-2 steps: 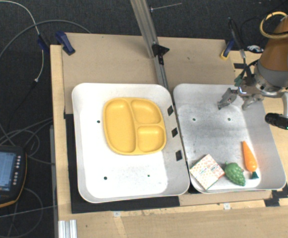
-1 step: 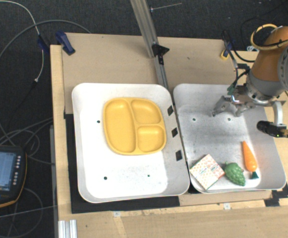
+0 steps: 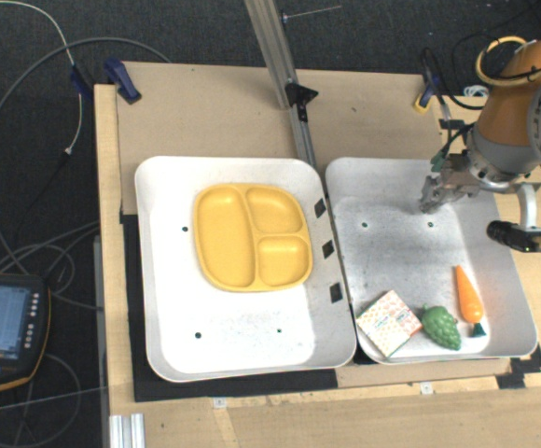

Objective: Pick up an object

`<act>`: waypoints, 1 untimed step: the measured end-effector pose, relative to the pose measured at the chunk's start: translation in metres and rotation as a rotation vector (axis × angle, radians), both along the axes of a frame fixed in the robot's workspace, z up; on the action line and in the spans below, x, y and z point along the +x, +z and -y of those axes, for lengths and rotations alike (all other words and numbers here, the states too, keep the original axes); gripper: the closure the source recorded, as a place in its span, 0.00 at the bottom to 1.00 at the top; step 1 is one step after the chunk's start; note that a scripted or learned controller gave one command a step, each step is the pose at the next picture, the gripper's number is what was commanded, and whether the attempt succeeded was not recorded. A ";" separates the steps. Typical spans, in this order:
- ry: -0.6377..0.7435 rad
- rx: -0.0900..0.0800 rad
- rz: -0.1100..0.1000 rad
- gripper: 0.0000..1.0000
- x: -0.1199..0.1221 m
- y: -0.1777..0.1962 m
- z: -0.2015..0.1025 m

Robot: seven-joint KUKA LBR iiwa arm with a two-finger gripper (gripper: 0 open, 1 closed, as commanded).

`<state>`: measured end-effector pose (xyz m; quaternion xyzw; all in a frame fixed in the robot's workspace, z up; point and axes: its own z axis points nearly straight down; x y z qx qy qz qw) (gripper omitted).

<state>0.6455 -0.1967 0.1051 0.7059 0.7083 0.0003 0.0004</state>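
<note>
We find three candidates lying together at the near end of the right shallow white bin [image 3: 494, 278]: a small orange toy carrot [image 3: 469, 293] near the right wall, a knobbly green plastic toy vegetable [image 3: 441, 328] just beside it, and a flat patterned card packet [image 3: 389, 323] tilted against the bin's near rim. The grey arm's claw [image 3: 436, 195] hangs over the far end of that bin, well apart from all three; we cannot tell its state from this angle, and we see nothing in it. We judge all three light and rigid. The carrot looks smooth and slippery, best taken across its thick middle; the green piece offers grip across its bumps; the flat packet looks awkward. The yellow divided plastic tray [image 3: 252, 236] occupies the left bin [image 3: 159, 278].
</note>
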 end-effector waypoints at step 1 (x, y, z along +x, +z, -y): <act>-0.001 -0.001 0.006 1.00 0.003 0.045 -0.002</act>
